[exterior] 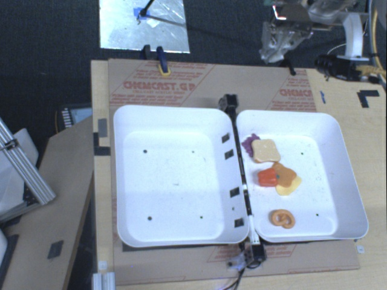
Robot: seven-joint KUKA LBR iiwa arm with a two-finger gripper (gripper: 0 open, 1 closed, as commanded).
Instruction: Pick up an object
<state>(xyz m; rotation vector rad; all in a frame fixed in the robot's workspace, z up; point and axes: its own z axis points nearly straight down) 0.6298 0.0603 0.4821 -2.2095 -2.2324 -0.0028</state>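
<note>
In the right bin (329, 162) lie several small toy foods near its left wall. A tan bread slice (265, 151) lies over a purple piece (249, 142). Below them a red-orange piece (268, 177) touches a yellow-orange piece (287, 180). A brown pretzel (282, 218) lies near the front. My gripper (275, 47) hangs high above the back edge of the bench, well away from the bins, with nothing seen between its fingers.
The left bin (172, 174) sits beside the right one, joined by a black hinge strip (237, 162). A shiny foil sheet (144, 16) lies at the back left. Cardboard (181, 83) covers the bench under the bins.
</note>
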